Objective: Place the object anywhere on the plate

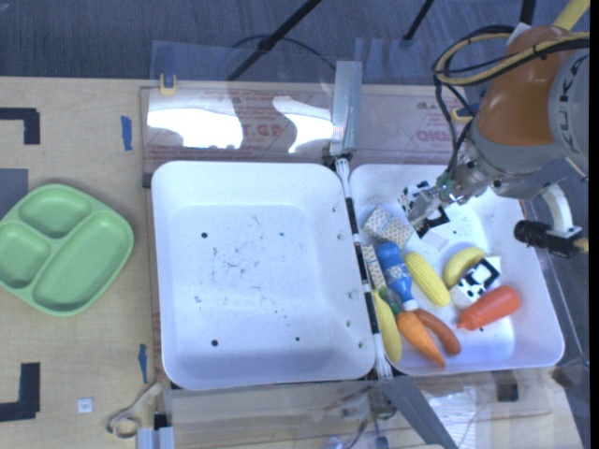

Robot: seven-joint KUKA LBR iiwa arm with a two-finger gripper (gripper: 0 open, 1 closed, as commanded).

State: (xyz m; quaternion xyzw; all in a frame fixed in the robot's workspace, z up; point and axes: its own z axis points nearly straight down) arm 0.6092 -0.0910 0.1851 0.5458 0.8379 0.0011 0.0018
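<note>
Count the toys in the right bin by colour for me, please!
Yellow: 3, corn, banana, long piece
Orange: 2, carrot, bottle
Blue: 1, bottle
Brown: 1, sausage
Checkered: 1, packet
Black-and-white: 1, block
Total: 9

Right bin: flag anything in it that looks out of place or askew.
The toy food in the right bin is crowded against its left wall, not spread out: corn cob, blue bottle, carrot and others overlap in a heap. The green plate sits far off, left of both bins.
</note>
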